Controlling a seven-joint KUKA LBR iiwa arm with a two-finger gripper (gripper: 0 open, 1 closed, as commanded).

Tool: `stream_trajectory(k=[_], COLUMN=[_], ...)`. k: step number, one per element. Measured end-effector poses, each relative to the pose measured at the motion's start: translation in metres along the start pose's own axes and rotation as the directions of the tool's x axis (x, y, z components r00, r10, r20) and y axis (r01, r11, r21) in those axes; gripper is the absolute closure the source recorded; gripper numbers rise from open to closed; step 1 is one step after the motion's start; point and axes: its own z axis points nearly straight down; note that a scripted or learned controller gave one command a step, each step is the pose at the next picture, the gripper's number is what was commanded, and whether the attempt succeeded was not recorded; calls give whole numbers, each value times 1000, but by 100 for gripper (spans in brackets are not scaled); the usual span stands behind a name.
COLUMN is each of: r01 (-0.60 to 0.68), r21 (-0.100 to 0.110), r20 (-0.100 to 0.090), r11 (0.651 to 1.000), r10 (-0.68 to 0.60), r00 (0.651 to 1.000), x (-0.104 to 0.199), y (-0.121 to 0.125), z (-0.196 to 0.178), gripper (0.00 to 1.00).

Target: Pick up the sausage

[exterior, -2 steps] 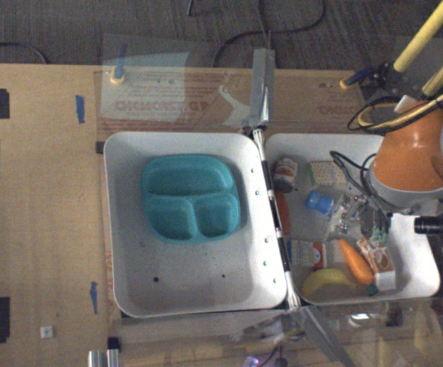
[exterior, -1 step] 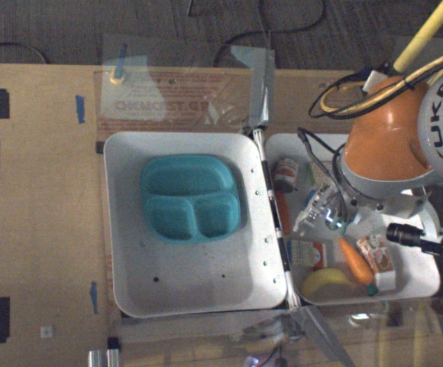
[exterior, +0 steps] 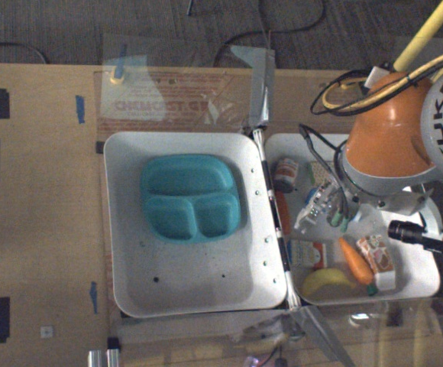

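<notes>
Arm: the grey KUKA arm with its orange band [exterior: 386, 132] reaches in from three o'clock and hangs over the right bin [exterior: 428, 277].
Gripper: the gripper [exterior: 322, 209] sits over the upper middle of the right bin, pointing toward nine o'clock.
Fingers: too blurred and cluttered to read; I cannot tell if they are spread or pressed together, and nothing is clearly pinched between them.
Sausage: my best reading is the slim reddish piece [exterior: 281, 211] lying along the right bin's nine o'clock wall, just below a small can-like item [exterior: 286, 173]. It lies just beside the gripper, on its nine o'clock side.
Other right-bin items: an orange carrot [exterior: 356, 260] at five o'clock of the gripper, a yellow banana-like piece [exterior: 330, 282] at the bin's six o'clock edge, a small packet [exterior: 379, 252] near the carrot.
Left bin: the left bin [exterior: 130, 228] holds a teal divided tray [exterior: 191, 196], well apart from the work.
Step in hand: approach, judged from the gripper hovering close with no grasp visible.
Next move: shift slightly toward nine o'clock, line the fingers across the sausage's narrow width, then descend; the nearby wall leaves little room.
</notes>
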Motion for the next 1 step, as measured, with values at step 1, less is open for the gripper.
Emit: stream_trajectory(k=[1], r01=[-5], r21=[0], r20=[1], r11=[1000], r10=[5], r00=[1000], x=[-2], y=[1], z=[-7], gripper=[100])
